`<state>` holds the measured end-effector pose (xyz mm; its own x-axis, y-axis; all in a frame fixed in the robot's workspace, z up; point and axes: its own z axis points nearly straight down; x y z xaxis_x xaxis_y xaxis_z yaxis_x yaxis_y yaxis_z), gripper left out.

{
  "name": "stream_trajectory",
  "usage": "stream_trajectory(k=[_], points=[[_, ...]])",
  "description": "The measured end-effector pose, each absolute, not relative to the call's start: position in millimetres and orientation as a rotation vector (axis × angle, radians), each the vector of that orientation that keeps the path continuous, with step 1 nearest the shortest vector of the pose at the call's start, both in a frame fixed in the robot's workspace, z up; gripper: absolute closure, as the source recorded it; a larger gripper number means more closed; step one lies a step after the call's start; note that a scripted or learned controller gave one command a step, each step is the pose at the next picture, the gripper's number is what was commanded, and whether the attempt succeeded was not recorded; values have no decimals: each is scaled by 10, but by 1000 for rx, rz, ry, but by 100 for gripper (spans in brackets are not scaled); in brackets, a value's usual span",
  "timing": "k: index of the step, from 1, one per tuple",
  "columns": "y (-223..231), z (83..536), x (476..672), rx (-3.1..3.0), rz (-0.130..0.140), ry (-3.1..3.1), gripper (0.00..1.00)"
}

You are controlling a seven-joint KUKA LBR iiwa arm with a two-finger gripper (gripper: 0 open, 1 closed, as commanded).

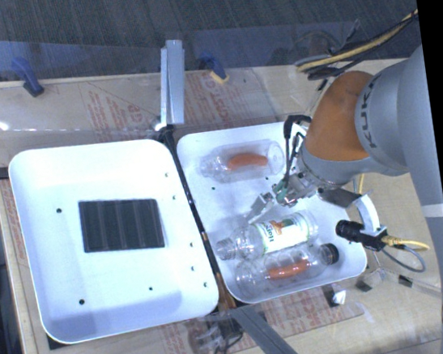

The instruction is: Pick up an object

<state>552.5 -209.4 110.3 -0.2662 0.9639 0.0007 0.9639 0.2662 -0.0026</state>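
Three clear plastic bottles lie in the right bin [194,155]. One with an orange patch inside [236,162] rests near the far wall. One with a white and green label [277,234] lies in the middle. A third with orange inside [287,267] lies against the near wall. My gripper [278,198] hangs low over the bin, just above the labelled bottle's upper side and below the far bottle. The wrist and its orange band [337,127] hide the bin's right wall. Nothing is visibly held.
The left bin [59,301] holds a dark ribbed rectangular pad [121,224] at its centre. A metal bar [171,81] rises behind the gap between the bins. Cables [354,43] and a black fitting [356,233] sit to the right of the right bin.
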Motion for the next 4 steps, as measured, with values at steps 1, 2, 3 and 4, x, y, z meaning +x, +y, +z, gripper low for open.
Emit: stream_trajectory(k=[1, 2, 3, 4], points=[[-2087, 906, 5272, -1794, 0, -2575, 0], [-2090, 993, 5280, -1789, 1, -2578, 100], [-1700, 2209, 5668, -1857, 2, -2531, 100], [-1701, 2207, 5666, -1857, 3, -2531, 0]])
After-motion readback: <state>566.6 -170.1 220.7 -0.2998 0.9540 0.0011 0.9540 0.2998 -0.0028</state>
